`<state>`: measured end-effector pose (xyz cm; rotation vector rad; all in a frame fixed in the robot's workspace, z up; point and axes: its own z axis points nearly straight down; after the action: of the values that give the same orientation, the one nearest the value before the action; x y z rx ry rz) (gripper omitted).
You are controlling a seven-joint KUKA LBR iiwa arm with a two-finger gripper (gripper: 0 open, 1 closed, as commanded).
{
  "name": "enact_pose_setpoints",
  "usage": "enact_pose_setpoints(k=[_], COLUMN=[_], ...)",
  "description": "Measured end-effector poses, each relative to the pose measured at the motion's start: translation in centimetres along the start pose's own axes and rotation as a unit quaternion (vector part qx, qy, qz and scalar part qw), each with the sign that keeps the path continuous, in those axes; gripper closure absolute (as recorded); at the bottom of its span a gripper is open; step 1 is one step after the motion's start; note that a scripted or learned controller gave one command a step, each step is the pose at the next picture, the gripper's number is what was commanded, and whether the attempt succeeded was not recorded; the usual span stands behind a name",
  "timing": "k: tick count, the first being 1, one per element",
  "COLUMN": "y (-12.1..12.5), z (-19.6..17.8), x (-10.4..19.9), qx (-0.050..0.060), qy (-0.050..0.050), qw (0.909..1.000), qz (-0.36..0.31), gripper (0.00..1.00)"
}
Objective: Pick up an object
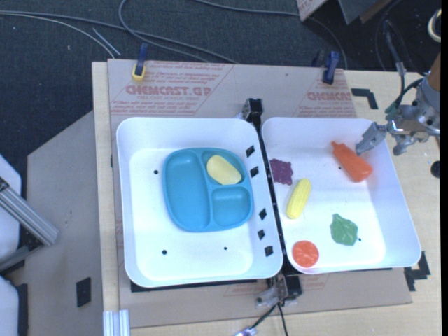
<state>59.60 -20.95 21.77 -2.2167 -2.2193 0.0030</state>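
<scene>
Tomato slice at front rim, carrot lying diagonally, fingers spread beside it.

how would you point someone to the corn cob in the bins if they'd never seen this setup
Look at the right-hand white bin, the one without the blue divided plate. Near its left side, just below the purple grape bunch, lies the corn cob. It is the only yellow, elongated piece in that bin; its neighbours are purple, orange, green and red.

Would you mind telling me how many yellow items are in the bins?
2: a yellow lemon-shaped toy in the blue divided plastic tray, left bin, and a yellow corn cob toy in the right bin.
</scene>
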Motion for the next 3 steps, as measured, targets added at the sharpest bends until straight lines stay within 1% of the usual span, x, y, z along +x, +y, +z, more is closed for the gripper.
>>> enact_pose_setpoints(k=[1,2,3], y=[0.0,-0.1,0.1], z=[5.0,9.3,7.9], x=[1.0,1.6,1.6], qx=[0.000,0.000,-0.004], qy=[0.000,0.000,-0.001], qw=[1.0000,1.0000,1.0000], qz=[0.000,0.000,0.000], gripper=[0.00,0.00,1.00])
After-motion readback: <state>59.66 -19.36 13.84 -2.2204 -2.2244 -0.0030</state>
